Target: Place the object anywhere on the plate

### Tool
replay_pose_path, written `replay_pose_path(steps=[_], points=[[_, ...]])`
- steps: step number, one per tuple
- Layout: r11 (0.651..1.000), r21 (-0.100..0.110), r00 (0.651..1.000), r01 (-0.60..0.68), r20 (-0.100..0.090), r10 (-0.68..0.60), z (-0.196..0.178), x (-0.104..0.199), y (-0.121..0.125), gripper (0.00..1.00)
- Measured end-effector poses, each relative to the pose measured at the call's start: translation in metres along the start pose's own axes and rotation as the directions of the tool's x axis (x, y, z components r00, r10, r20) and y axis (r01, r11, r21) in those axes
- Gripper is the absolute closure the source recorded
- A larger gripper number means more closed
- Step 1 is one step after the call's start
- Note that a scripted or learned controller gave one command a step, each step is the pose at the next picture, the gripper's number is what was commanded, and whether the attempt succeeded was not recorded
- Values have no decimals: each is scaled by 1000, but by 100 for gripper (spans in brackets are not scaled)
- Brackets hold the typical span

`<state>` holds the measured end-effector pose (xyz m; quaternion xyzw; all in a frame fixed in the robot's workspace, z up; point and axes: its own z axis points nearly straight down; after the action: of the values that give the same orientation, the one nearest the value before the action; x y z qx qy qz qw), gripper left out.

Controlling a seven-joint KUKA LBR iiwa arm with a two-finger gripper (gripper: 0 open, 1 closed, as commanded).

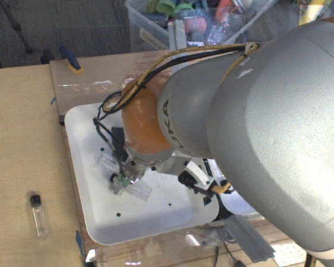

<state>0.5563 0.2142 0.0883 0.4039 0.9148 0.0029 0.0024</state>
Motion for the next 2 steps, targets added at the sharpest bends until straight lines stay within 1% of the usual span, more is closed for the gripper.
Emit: replay_pose_path(steps=[1, 2], points=[[905, -2, 905, 426, 2, -426, -1, -9, -48, 100], [503, 5, 503, 864, 4, -864, -4, 38, -47, 100]])
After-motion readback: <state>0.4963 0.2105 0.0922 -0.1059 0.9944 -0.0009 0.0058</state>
